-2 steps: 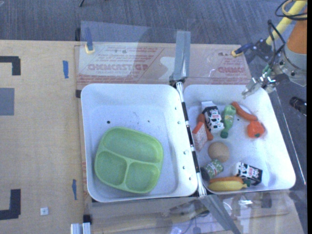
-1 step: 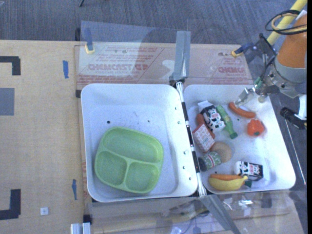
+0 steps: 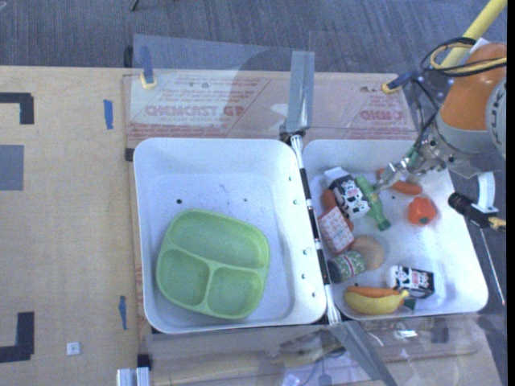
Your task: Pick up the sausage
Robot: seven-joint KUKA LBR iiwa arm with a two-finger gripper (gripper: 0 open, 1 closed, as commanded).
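The sausage (image 3: 327,200) is a short reddish-brown piece lying at the left side of the right bin (image 3: 475,284), close to the divider. A black-and-white cow-print carton (image 3: 349,196) partly covers its right side. My gripper (image 3: 398,172) hangs over the upper middle of the right bin, to the right of the sausage and apart from it, just above an orange carrot (image 3: 407,188). The grey arm with its orange band (image 3: 471,103) comes in from the upper right.
The right bin also holds a green stick-shaped item (image 3: 374,205), an orange-red pepper (image 3: 421,211), a red-and-white packet (image 3: 335,230), a brown potato (image 3: 369,252), a green can (image 3: 348,265), a banana (image 3: 375,300) and a second cow-print carton (image 3: 413,280). A green divided plate (image 3: 212,264) lies in the left bin (image 3: 209,163).
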